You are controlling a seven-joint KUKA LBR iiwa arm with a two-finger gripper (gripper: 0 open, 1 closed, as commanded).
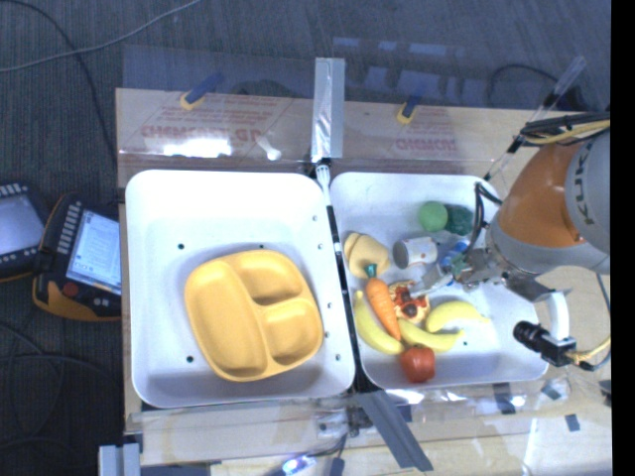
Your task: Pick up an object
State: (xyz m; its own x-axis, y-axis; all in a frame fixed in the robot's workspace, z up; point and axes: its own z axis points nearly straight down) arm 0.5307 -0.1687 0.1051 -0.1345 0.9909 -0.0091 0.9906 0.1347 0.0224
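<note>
The right bin (496,360) holds a pile of toy food: a green ball (433,216), a teal piece (460,220), a pale yellow pear shape (364,253), a grey cup (415,252) on its side, an orange carrot (381,306), a yellow banana (371,329), a second yellow fruit (455,314), a small red and orange item (407,300) and a red apple (418,363). My gripper (443,272) reaches in from the right and is low over the middle of the pile, between the grey cup and the second yellow fruit. I see nothing lifted.
The left bin (159,216) holds a yellow divided plate (254,312). A raised divider (340,276) separates the two bins. The arm's orange band (541,206) hangs over the right bin's right side. A handheld pendant (79,261) lies left of the bench.
</note>
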